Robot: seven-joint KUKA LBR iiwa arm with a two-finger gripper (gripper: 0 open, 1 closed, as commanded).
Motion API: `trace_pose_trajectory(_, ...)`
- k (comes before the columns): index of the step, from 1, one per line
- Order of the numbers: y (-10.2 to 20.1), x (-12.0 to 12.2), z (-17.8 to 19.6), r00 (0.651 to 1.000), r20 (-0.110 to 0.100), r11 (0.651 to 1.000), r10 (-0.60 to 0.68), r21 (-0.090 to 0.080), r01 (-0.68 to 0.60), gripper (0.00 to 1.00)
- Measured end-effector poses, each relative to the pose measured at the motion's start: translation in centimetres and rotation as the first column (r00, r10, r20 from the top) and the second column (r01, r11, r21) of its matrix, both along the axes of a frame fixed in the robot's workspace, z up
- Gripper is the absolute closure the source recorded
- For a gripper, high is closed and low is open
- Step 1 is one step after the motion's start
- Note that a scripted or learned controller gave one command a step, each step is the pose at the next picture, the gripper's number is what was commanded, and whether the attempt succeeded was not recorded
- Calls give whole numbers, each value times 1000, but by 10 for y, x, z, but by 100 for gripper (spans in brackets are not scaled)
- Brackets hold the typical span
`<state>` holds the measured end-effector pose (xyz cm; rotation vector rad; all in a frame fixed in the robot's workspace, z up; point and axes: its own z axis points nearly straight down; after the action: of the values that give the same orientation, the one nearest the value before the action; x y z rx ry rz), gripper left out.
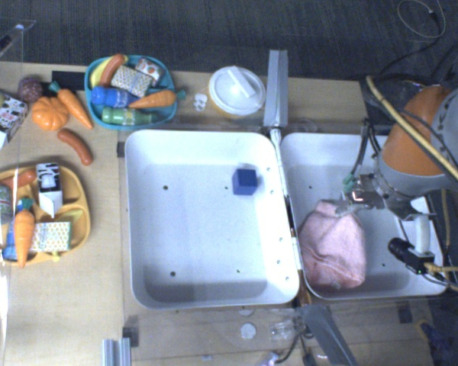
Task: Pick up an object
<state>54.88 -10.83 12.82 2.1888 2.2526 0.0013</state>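
Tool [356, 197] sits over the right bin [320, 155], touching the pink cloth's [333, 246] top edge; its grip state cannot be told.

Two bins are sitting side by side, and a small block [245, 181] is lying in the left bin [175, 280], toward its far right part. A soft bundle [333, 244] is lying in the right bin [320, 155], with the gripper [356, 197] hanging just above its far end. A bowl of toy food [130, 91] is sitting behind the left bin, and a tray of toy food [37, 213] is sitting to its left.
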Motion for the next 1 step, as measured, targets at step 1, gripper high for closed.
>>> trace_pose_trajectory(1,0,0,0,1000,0,1000,0,0,0,0)
